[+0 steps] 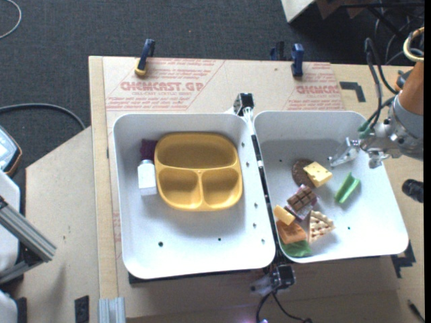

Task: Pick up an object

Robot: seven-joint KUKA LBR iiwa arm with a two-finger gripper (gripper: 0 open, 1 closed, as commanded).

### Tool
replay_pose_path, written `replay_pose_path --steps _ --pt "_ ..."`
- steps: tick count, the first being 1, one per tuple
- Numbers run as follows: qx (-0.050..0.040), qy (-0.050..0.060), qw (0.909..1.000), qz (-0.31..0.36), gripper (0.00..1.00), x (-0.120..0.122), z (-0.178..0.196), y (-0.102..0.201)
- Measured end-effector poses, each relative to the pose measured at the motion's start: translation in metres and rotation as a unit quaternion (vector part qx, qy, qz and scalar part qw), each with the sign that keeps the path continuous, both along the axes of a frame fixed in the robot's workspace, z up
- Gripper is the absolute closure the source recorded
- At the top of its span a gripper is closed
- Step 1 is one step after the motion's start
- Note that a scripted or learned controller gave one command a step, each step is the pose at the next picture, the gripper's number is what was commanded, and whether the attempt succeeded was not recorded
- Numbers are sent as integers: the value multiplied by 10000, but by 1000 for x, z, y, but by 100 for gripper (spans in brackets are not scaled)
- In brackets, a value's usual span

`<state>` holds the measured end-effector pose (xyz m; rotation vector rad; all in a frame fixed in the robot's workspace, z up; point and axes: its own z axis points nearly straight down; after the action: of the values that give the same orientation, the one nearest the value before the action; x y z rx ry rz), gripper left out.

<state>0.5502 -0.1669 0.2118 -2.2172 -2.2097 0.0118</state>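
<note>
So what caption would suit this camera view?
Grey robot arm's gripper hovers over the right white bin of toy food; yellow divided tray beside.

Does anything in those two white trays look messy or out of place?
Nothing looks spilled or broken. The toy food lies in a loose heap in the right bin, and a small white bottle sits wedged beside the yellow divided plate in the left bin.

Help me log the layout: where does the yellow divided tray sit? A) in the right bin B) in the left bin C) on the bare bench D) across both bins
B: the yellow divided tray lies wholly inside the left bin, with a small white bottle beside it.
</note>
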Motion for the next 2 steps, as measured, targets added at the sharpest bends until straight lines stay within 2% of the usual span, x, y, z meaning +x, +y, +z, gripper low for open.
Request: replay_pose_path --steps 1,2 --pt "-15 -68 10000 16 0 3 7 0" --pt "0 -30 10000 13 0 -5 -53 -1"
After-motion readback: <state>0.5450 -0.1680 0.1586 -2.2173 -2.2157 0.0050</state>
